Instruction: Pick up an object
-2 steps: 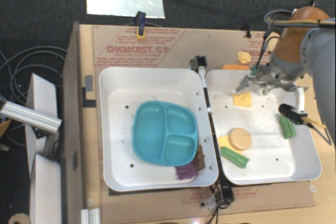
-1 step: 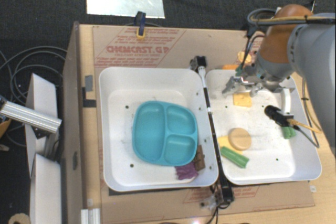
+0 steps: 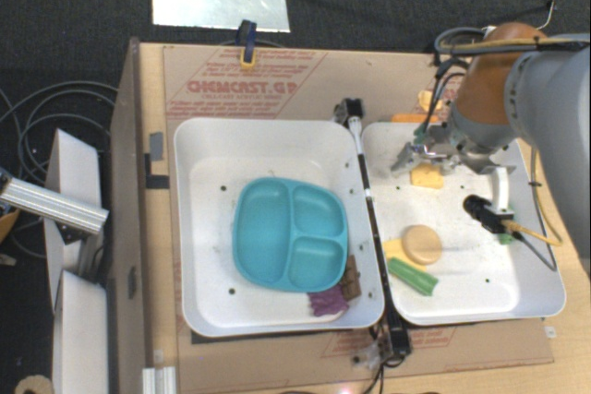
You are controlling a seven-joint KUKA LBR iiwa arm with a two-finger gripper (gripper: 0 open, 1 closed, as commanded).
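Beside green stick [image 3: 412,276], round tan wooden disc [image 3: 424,244], smooth.

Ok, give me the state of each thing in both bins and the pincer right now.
Teal divided plate: flat in left bin.
Purple piece: at plate's near edge.
Tan round disc: lying in right bin.
Green piece: lying beside disc.
Yellow block: under pincer.

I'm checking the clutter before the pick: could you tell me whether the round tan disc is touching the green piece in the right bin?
Touching. The camera view shows the round tan disc overlapping the upper end of the green piece, with no gap between them.
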